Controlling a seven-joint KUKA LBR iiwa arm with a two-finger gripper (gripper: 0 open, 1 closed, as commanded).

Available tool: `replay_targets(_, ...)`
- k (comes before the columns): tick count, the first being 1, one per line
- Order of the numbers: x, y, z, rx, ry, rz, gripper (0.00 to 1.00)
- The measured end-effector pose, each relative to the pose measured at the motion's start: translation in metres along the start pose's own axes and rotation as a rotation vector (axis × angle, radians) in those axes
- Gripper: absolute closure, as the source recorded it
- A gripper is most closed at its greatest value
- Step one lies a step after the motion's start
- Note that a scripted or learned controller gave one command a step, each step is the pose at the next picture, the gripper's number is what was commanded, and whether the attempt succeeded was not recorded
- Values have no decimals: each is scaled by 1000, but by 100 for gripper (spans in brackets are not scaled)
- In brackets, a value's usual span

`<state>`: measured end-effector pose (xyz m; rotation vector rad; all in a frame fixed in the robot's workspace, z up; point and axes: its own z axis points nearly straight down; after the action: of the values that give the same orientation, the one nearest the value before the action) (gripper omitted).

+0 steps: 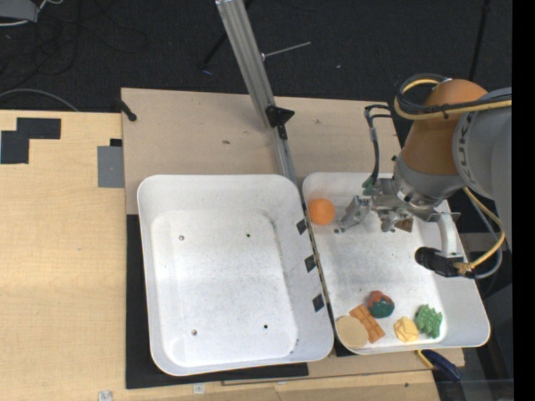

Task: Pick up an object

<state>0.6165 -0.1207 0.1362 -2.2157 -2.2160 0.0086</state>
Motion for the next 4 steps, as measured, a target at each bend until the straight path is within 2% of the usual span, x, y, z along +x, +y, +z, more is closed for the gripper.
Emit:
replay_targets(1, 1, 1, 46, -7, -2, 1, 0)
replay_targets(2, 0, 0, 35, -7, -1, 7, 100)
replay_targets(3, -2, -2, -5, -7, -1, 9, 100)
replay_targets(4, 4, -1, -65, -13, -2, -1, 100)
